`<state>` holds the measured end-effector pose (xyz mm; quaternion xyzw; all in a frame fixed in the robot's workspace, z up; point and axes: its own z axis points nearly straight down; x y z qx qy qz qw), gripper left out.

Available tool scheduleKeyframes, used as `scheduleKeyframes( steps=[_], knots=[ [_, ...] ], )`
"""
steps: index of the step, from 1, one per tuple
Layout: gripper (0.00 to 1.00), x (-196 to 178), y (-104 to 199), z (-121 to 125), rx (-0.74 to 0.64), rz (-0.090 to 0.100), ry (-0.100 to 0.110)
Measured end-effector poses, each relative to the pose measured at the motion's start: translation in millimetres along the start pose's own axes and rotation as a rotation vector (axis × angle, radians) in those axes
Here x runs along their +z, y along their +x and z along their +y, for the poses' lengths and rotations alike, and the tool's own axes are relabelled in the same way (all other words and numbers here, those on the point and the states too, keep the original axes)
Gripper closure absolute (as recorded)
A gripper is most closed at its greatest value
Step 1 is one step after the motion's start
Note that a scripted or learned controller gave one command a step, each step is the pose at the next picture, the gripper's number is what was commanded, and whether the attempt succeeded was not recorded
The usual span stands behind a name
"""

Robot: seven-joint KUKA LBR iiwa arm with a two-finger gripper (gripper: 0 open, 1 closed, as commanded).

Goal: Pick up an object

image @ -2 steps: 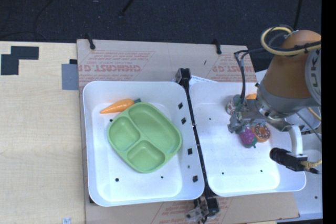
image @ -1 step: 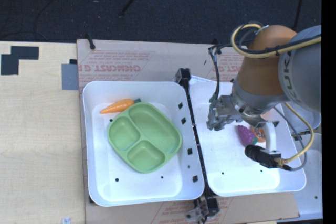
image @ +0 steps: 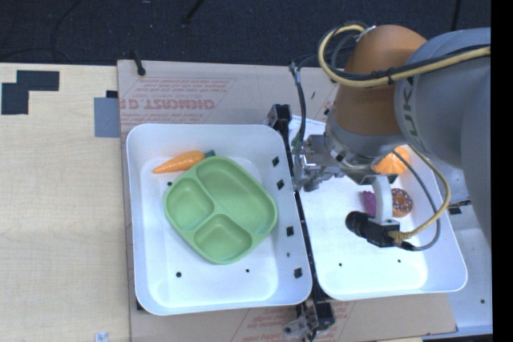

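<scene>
**Camera view.** The green plate, a dish with three compartments, lies flat in the left bin and serves here as the reference.

- **Carrot:** an orange carrot lies just beside the plate's upper-left rim, in the same bin.
- **Gripper:** right of the plate, just across the wall the two bins share, the gripper hangs low at the left edge of the right bin. Whether it is open or closed cannot be told, and nothing is seen held in it.
- **Small items:** farther right of the plate, beyond the gripper, three items sit close together, partly covered by the arm. They are an orange piece, a purple piece and a round brown piece.

**Judgement.** No object appears to have been picked up yet. The gripper stands nearer the bin wall than any item, so a grasp made there would probably catch nothing. The plate, being broad and flat, probably offers a hold only at its rim. The carrot and the small pieces look like easier candidates.
</scene>
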<state>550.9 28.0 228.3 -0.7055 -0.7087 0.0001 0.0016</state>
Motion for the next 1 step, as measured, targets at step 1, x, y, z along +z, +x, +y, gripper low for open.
scheduleKeyframes(
  steps=[1],
  knots=[
    [1.00, 11.3, 53.2, 16.0, 0.000, -0.001, 0.001]
  ],
)
